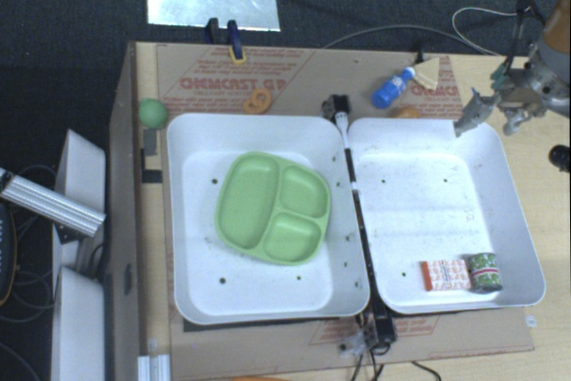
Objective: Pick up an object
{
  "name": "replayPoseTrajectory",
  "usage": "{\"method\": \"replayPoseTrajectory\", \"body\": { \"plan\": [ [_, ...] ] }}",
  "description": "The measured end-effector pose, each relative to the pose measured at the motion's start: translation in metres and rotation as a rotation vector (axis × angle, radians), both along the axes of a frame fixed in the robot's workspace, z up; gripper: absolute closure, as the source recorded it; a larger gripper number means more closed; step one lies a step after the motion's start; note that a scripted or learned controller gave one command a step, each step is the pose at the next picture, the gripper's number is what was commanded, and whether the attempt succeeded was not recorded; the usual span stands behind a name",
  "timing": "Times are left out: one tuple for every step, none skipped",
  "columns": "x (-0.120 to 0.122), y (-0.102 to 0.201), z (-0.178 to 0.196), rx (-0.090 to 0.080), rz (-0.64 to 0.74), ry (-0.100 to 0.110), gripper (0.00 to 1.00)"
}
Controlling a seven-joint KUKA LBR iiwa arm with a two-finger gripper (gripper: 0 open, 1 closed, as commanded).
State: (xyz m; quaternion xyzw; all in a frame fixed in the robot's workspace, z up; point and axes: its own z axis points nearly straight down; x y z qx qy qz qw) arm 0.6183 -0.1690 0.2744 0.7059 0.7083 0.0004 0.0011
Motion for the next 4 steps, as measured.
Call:
{"method": "replayPoseTrajectory", "body": {
  "plan": [
    [-0.021,-0.03,-0.134,0.001,-0.002,0.004,0.0],
    [0.03,-0.036,-0.191,0.001,0.001,0.002,0.0],
    [0.05,-0.037,-0.189,0.003,0.0,0.005,0.0],
    [0.05,-0.036,-0.19,0.002,0.002,0.005,0.0]
  ]
}}
